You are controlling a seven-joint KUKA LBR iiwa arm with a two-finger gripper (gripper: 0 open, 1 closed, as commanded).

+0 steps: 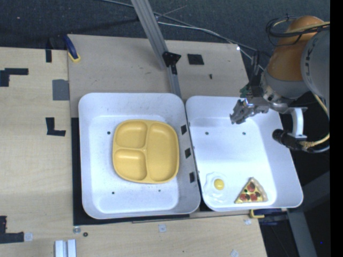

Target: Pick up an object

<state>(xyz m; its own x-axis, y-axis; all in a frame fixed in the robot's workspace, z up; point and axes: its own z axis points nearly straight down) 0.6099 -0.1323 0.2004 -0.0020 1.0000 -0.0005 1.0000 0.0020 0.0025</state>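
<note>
Even, fairly bright overhead light. The white bins (225, 143) glare slightly and shadows stay soft. Detail is coarse and mildly blurred.

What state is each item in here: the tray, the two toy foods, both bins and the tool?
Yellow divided tray: flat, right side up, in left bin.
Fried egg: flat, near front of right bin.
Pizza slice: flat beside the egg, apart from it.
Tool: over right bin's far end, nothing seen in it.

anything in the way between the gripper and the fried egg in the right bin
No. In the camera view, bare white floor of the right bin separates the gripper from the fried egg.
</note>
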